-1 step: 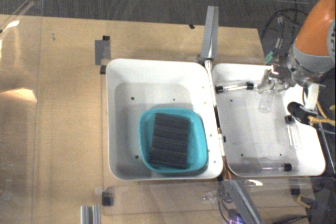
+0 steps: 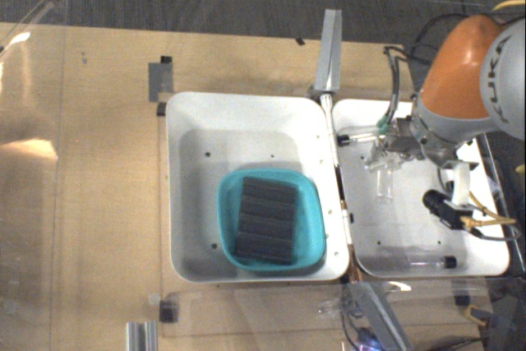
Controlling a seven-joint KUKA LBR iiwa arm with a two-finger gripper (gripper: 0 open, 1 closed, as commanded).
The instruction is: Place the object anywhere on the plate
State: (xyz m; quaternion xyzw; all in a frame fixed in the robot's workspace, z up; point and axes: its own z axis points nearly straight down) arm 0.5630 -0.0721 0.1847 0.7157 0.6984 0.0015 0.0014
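Hand [image 2: 385, 164] fingers are hanging over the right bin [image 2: 493, 259], state I cannot tell. Dark ridged object [image 2: 267, 219] is already lying on the teal plate [image 2: 311, 201], leftward, its long axis running roughly top-to-bottom.

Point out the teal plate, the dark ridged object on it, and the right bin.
teal plate [image 2: 311, 214]: camera view, bare right rim.
dark ridged object [image 2: 266, 219]: camera view, its middle.
right bin [image 2: 411, 238]: camera view, bare floor.

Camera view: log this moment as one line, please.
arm over right bin | pincer low in that bin | dark block on teal plate, left bin
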